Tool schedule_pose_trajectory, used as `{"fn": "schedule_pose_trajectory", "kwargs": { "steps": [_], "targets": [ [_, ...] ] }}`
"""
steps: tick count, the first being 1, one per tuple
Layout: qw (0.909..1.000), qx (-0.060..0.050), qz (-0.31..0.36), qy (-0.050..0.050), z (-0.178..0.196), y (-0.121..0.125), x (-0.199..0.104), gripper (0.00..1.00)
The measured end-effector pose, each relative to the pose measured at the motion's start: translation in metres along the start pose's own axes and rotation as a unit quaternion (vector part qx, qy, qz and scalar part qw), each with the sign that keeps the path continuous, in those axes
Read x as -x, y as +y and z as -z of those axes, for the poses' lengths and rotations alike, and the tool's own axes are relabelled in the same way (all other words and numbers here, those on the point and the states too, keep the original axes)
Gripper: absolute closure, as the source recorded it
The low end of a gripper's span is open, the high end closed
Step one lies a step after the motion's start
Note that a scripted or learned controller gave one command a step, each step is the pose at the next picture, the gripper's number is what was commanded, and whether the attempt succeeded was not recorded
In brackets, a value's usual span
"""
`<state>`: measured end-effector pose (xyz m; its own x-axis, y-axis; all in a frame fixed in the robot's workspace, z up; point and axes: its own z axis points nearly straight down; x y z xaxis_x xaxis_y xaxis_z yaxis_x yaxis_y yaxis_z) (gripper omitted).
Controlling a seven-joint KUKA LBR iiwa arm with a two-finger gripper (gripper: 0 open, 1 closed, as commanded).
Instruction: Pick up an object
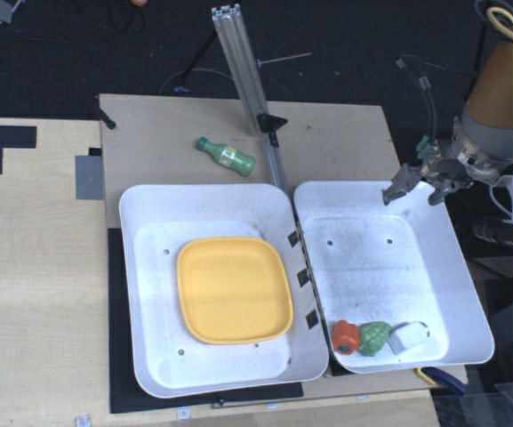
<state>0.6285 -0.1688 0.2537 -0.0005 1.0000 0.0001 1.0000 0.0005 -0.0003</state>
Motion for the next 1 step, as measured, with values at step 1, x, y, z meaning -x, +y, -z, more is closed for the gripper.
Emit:
{"fn": "schedule_pose_trajectory", "kwargs": {
  "steps": [1],
  "targets": [
    [1.0, -0.002, 0.0, 0.0, -0.0572, -0.0028, 0.0086, 0.0]
  ]
}}
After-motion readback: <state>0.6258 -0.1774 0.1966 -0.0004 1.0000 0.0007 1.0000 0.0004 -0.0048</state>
